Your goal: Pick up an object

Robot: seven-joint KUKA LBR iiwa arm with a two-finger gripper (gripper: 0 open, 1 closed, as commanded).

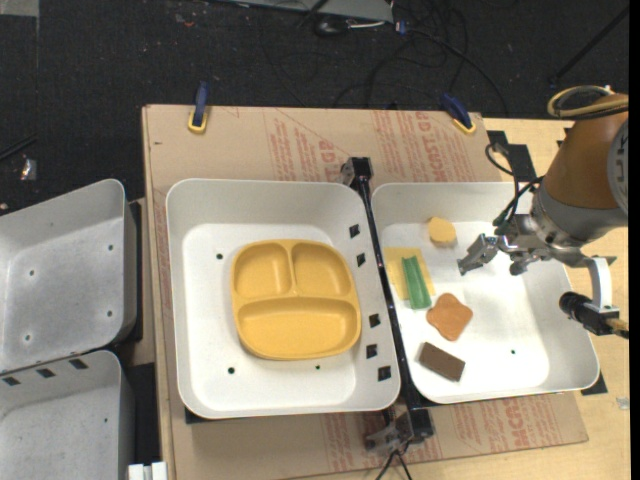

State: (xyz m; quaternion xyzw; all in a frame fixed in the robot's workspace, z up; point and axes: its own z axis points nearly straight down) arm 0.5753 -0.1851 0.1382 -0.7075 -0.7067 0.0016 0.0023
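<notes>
While the fingers [492, 252] hang open and empty, the yellow piece [442, 231] lies just beside them.

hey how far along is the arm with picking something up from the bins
Early stage. Done: the arm has reached over the right bin. In hand: nothing; the gripper hangs with its fingers apart above bare bin floor. Left: closing on and lifting an item. The yellow piece, green block, orange piece and brown block all lie untouched; the yellow tray sits in the left bin.
</notes>
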